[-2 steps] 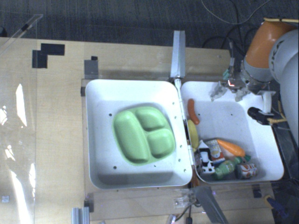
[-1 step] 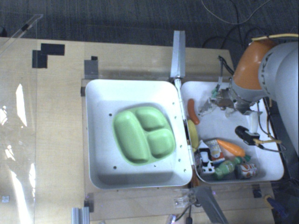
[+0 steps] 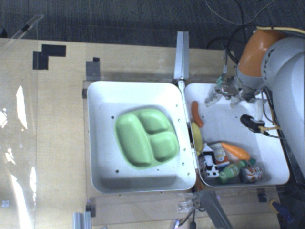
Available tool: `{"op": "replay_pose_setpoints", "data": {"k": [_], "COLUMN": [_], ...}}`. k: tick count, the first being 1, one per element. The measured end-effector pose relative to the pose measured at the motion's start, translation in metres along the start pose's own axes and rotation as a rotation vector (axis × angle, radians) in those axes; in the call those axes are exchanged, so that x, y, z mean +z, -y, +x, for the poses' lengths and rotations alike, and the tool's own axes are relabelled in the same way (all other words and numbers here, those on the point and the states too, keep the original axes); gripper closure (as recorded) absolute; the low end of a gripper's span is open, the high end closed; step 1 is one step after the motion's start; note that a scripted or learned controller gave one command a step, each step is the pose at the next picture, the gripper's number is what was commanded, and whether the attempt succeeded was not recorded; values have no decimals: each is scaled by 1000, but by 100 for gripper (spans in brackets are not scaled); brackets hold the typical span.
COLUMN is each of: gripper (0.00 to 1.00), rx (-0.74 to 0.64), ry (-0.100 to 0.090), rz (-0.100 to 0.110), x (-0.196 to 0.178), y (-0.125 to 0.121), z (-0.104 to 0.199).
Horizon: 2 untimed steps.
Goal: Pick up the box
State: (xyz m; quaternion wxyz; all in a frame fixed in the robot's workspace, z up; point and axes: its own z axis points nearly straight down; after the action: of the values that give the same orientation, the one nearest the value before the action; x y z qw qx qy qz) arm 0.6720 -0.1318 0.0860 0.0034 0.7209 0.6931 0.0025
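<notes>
Two white bins sit side by side on the bench [image 3: 52, 142], and the lift has not begun, as far as this view shows. The gripper [image 3: 223, 98] hangs over the far end of the right bin [image 3: 281, 175]. Its fingers [image 3: 210, 99] are spread apart with nothing between them.

The box [image 3: 208, 163] lies well apart from the gripper, at the near end of that same bin and against the wall it shares with the left bin [image 3: 102, 99]. So the whole job is still ahead: travelling down the bin, lowering, closing on the box and raising it.

The box is small, dark with white patches, and seems to lie flat, though its edges are hard to make out. It is crowded. A yellow banana [image 3: 197, 137] lies just beyond it along the wall. A small carton [image 3: 218, 152] touches or nearly touches its far side, and a green bottle [image 3: 228, 172] lies right beside it. An orange carrot [image 3: 236, 151] and a can [image 3: 251, 174] lie close by, and a sausage [image 3: 196, 114] lies farther up the bin.

With neighbours so tight, I judge there is little free room beside the box for the fingers, and a grasp could easily catch the carton or bottle instead. A green divided plate [image 3: 147, 138] rests in the left bin, clear of all this.
</notes>
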Motion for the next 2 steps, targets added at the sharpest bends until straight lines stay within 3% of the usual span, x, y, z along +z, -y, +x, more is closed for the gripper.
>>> {"op": "replay_pose_setpoints", "data": {"k": [1, 2], "gripper": [0, 0], "rx": [114, 143], "ry": [-1, -1], "rz": [-1, -1], "x": [-2, -2], "y": [68, 44], "z": [7, 1]}}
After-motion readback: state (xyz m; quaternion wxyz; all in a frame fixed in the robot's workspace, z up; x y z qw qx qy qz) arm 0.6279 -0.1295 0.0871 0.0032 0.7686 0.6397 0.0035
